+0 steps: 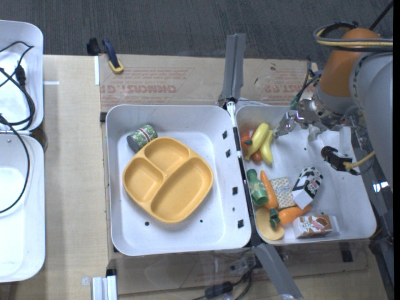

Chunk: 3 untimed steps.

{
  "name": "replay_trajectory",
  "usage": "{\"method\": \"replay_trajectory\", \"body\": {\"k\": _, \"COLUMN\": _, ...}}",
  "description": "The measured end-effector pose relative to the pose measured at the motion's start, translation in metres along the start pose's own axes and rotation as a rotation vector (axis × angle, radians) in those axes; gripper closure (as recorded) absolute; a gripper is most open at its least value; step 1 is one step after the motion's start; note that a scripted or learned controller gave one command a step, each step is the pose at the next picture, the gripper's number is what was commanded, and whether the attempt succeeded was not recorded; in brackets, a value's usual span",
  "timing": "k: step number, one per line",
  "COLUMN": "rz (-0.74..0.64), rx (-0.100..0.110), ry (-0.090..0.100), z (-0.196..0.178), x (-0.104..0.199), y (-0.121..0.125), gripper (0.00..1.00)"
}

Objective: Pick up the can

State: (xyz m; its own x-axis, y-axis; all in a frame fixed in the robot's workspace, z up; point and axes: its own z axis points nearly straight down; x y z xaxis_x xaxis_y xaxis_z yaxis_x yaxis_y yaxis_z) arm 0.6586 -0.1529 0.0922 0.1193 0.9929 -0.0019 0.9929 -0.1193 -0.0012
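Observation:
The can (142, 136) lies on its side in the left bin (117, 186), in its far left corner. It has a green label and a grey end, and it touches the far rim of a yellow divided plate (167, 179). My gripper (286, 125) hangs over the far part of the right bin (353, 195), just right of the bananas (263, 142). It is well away from the can, across the wall between the bins. Nothing shows in its grasp.
The right bin holds bananas, a green packet (256, 190), carrots (269, 190), a black and white carton (307, 185), a small brown box (315, 225) and a patterned card (282, 191). The grey arm with its orange band (345, 64) rises over that bin's far right corner.

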Motion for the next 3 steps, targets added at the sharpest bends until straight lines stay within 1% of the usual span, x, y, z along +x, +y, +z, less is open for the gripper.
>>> {"method": "replay_trajectory", "body": {"k": 1, "rz": 0.054, "rx": -0.003, "ry": 0.003, "z": -0.001, "x": -0.045, "y": 0.007, "gripper": 0.00}}
{"method": "replay_trajectory", "body": {"k": 2, "rz": 0.212, "rx": 0.001, "ry": 0.001, "z": -0.075, "x": -0.015, "y": -0.051, "gripper": 0.00}}
{"method": "replay_trajectory", "body": {"k": 3, "rz": 0.343, "rx": 0.002, "ry": 0.001, "z": 0.001, "x": -0.025, "y": -0.034, "gripper": 0.00}}
